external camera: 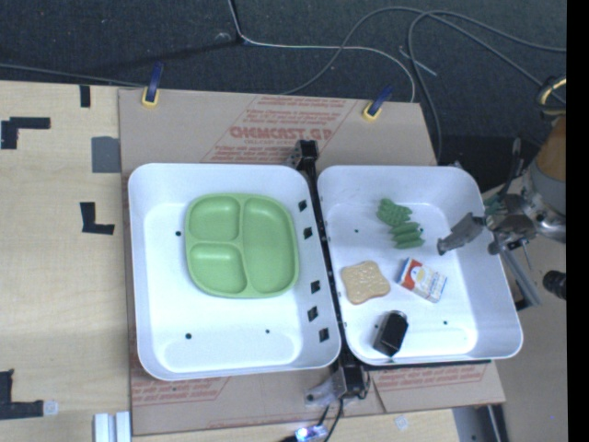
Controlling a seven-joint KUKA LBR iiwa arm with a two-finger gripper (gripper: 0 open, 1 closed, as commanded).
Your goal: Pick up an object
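Left bin [147,274] first: a green divided plate [242,245] sits flat near its middle, three compartments, nothing in them. Reads as a drop-off target, so I'm leaving it alone.

Right bin [497,334] has the pick candidates, all loose on the floor and apart from each other. A tan bread-shaped piece [364,282] lies flat near the divider. Below it, a small black object [390,332] near the front wall, can't tell what it is. Up top, a green bumpy item [399,223], looks like toy vegetables, two lumps close together. Right of the bread, a small red-and-white box [422,280] lies tilted on its face.

My gripper [479,232] is at the right rim of the right bin, above the wall, reaching in from the right. The fingers look spread with nothing between them, so released, no grasp. It's low and angled toward the bin interior.

My call: approach phase, nothing picked yet. The box and the green item are nearest the gripper, so either is the likely target. The box lies flat, so I judge the fingers could slide off it.
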